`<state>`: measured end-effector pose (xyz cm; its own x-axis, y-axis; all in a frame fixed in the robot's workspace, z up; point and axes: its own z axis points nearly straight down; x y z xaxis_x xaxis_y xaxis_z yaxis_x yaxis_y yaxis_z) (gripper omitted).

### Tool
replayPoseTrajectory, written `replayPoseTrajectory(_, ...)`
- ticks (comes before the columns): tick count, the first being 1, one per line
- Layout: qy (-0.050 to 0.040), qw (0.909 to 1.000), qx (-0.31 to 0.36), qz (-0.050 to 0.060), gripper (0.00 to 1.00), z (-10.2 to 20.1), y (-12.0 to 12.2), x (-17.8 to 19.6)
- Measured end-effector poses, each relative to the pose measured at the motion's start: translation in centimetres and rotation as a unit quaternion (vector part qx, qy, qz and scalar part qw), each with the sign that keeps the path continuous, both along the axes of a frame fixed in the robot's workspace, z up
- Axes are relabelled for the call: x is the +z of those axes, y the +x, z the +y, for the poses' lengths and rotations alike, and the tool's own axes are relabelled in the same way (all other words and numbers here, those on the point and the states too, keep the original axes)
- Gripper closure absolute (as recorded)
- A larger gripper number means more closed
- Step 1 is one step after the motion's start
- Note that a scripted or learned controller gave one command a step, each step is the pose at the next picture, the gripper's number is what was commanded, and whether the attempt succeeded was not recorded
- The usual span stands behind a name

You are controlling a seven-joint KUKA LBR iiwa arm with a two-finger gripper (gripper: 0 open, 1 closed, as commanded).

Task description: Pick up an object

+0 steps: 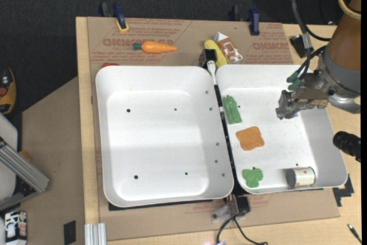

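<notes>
Two white bins are seen side by side on the desk (172,31): the left bin (114,140) at frame centre-left, the right bin (321,146) at centre-right. The arm (347,49) enters from the right edge of the frame, and the jaws (285,109) are positioned over the upper right part of the right bin. Whether the jaws are spread or pressed together cannot be told; nothing is seen pinched between them. Four things are found in the right bin: a green oblong piece (231,109) near its left wall, an orange flat piece (250,138) just below that at the bin's middle, a green broccoli-like toy (252,176) at the lower left, and a small can (300,176) lying on its side at the lower right. All four are well apart from the jaws. On the desk above the bins, a toy carrot (156,47) is seen at upper centre-left, and a yellow banana-like toy (213,47) beside a small orange-and-white packet (229,50) at upper centre. Two blue clamps (120,17) are fixed on the desk's top edge.
</notes>
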<state>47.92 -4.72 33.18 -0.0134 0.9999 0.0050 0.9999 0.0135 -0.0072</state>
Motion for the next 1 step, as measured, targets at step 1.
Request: replayPoseTrajectory(1, -0.0021, 0.9999, -0.004, -0.009, 1.00, 4.49, 0.11, 8.69)
